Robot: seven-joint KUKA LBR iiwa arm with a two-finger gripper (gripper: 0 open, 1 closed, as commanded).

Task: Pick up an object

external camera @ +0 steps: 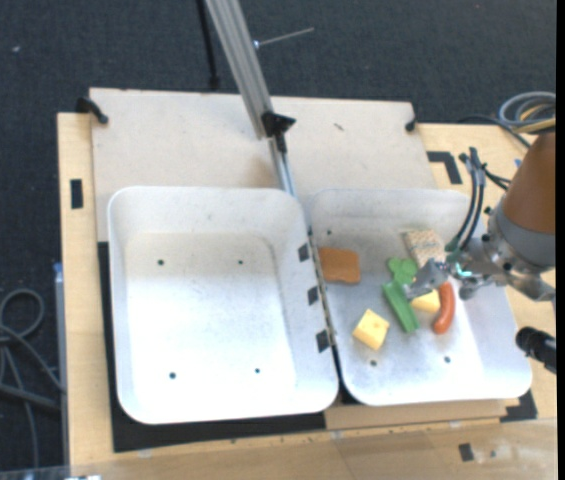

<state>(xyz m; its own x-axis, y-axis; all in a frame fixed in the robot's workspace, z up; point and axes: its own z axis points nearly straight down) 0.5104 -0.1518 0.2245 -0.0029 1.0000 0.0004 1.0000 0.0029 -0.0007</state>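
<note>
Sitting bare on the table, the left bin (212,298) is offering nothing; the right bin (482,368) is carrying an orange block (339,265), yellow cube (370,329), green piece (398,296) and red sausage (444,308). The claw (447,271) is hovering among them, its spread impossible to tell. Crowding is risking a pinched neighbour or a slip.

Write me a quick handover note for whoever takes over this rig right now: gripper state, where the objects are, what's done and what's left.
Gripper: low in the right bin, over the cluster of objects; whether it has closed on anything cannot be told from this view.
Objects, all in the right bin: orange-brown block near the divider, yellow block toward the front, green piece, speckled tan block, red-orange sausage-shaped piece, and a small yellow piece beside it.
Done: arm is positioned over the cluster.
Left: confirm a grasp and lift one object; nothing is visibly raised.
</note>
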